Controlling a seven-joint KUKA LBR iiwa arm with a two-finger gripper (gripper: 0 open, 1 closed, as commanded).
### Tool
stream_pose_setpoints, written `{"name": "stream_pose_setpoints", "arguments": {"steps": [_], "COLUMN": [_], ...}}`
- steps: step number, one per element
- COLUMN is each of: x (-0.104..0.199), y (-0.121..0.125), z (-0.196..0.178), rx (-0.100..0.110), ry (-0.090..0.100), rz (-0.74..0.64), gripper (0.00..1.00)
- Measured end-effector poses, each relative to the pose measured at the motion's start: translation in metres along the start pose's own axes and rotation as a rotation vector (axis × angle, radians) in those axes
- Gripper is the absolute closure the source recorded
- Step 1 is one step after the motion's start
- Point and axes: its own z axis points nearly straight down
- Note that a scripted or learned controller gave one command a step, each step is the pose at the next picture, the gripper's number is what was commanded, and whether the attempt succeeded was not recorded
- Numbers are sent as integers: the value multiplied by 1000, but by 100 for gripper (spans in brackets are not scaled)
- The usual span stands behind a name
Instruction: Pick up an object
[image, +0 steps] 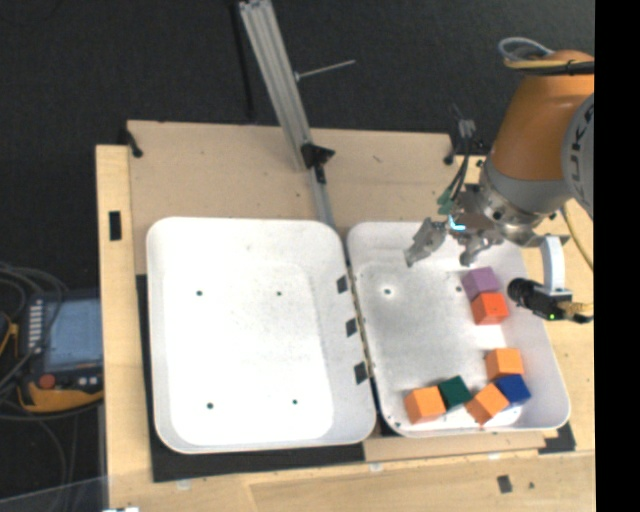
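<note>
The gripper (447, 243) hangs over the far edge of the right bin (420, 330), its two fingers spread apart with nothing between them, so this looks like the approach step, before any grasp. The nearest candidates are a purple block (481, 280) and an orange-red block (489, 307) touching it, both close to the bin's right edge, just beside the fingers on their near side. The next move would call for the arm (540, 130) to shift toward that pair, line the fingers across one block, and descend; since the two sit pressed together, a finger may land on the neighbour or push both aside. The rest lie along the bin's near edge: an orange block (425, 403), a green block (455, 391), another orange one (489, 402) by a blue block (512, 387), and one more orange (504, 362) behind those. A black fitting (535, 296) at the right edge sits close to the purple pair and could crowd the wrist. The left bin (250, 330) lies across the central divider.
</note>
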Motion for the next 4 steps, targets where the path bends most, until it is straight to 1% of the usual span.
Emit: {"name": "stream_pose_setpoints", "arguments": {"steps": [1,2,3,4], "x": [0,5,8,6], "y": [1,1,8,7], "z": [-3,42,99,151], "rx": [-6,-1,0,0], "ry": [0,-4,-3,-4], "rz": [0,5,5,6], "gripper": [0,0,0,0]}}
